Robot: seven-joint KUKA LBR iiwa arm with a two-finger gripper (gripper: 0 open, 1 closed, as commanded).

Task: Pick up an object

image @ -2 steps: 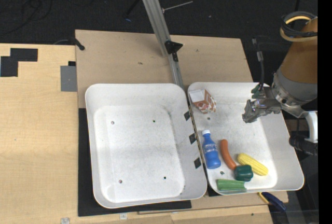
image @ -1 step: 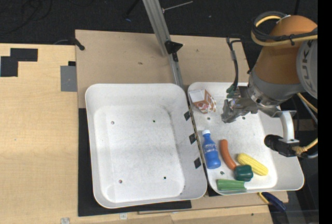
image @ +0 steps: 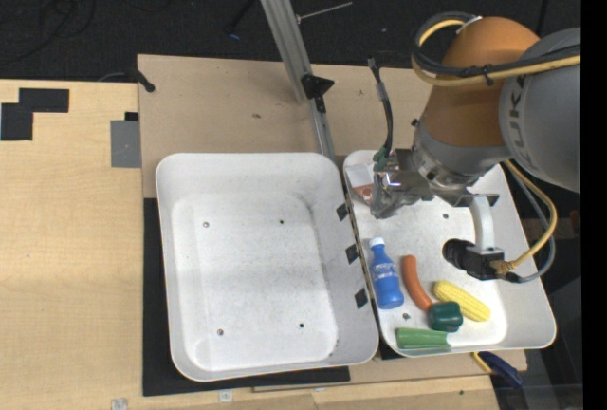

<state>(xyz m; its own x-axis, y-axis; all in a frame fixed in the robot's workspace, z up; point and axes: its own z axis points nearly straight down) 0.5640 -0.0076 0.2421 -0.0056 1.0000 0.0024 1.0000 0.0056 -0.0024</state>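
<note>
From above, the arm [image: 493,104] is reaching in from the right and bending its orange-banded wrist down over the right bin [image: 531,327]. The gripper [image: 384,195] is hanging at the bin's far left corner; whether it is gripping anything I cannot tell. Nearer the bin's front edge are lying a blue bottle [image: 384,273], an orange carrot [image: 414,281], a yellow corn cob [image: 462,300] and two green pieces [image: 432,327]. The left bin [image: 175,209] is sitting just beside it.

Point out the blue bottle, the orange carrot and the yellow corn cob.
blue bottle [image: 384,276]: camera view, on its blue body.
orange carrot [image: 414,281]: camera view, mid-length.
yellow corn cob [image: 462,300]: camera view, on its middle.
</note>
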